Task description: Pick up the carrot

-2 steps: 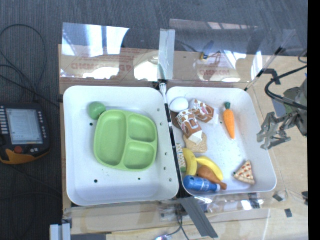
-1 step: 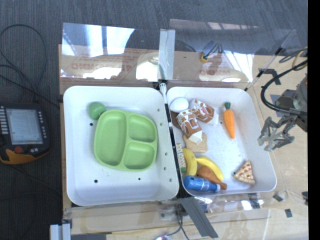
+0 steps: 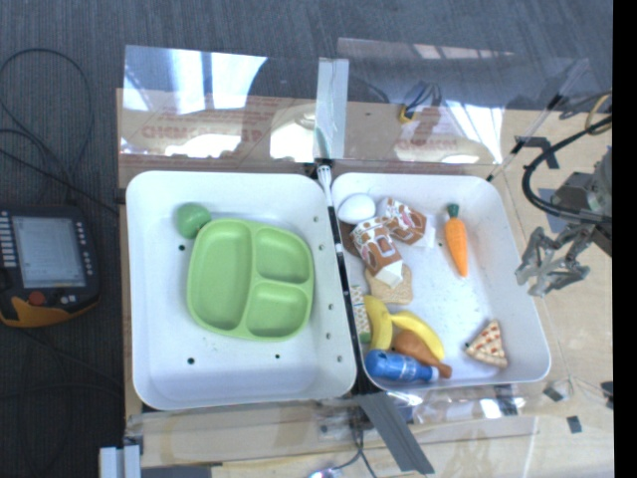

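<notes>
The carrot (image 3: 456, 246) lies lengthwise in the right bin (image 3: 518, 297), green top toward the far wall, with bare floor around it, so a grasp from above is judged unobstructed. Toy pastries (image 3: 390, 237) and an egg (image 3: 355, 207) crowd the left part of this bin. The pincer (image 3: 550, 265) hovers outside the bin's right rim, fingers spread apart and holding nothing.
</notes>
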### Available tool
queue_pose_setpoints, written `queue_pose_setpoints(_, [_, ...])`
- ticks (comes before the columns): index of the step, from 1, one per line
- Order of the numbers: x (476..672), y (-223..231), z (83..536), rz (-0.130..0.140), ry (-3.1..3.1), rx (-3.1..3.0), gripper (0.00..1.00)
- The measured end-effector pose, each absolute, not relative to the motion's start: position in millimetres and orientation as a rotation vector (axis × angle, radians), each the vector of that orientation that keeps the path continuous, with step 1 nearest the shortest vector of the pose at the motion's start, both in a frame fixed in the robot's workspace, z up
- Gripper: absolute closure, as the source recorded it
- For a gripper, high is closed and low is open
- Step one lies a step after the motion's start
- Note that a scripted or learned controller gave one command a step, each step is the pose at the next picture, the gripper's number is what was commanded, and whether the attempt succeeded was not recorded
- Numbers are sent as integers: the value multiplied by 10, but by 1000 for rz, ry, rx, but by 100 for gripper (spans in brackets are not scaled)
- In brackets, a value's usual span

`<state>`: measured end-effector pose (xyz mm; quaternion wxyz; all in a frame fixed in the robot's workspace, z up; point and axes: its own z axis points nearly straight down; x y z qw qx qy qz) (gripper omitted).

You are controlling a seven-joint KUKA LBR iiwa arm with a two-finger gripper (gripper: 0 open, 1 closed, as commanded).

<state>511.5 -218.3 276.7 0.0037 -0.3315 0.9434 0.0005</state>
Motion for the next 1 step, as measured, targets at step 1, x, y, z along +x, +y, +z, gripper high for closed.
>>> queue_pose_setpoints(1, [5131,-2219,2710,3,2751,-1511,100])
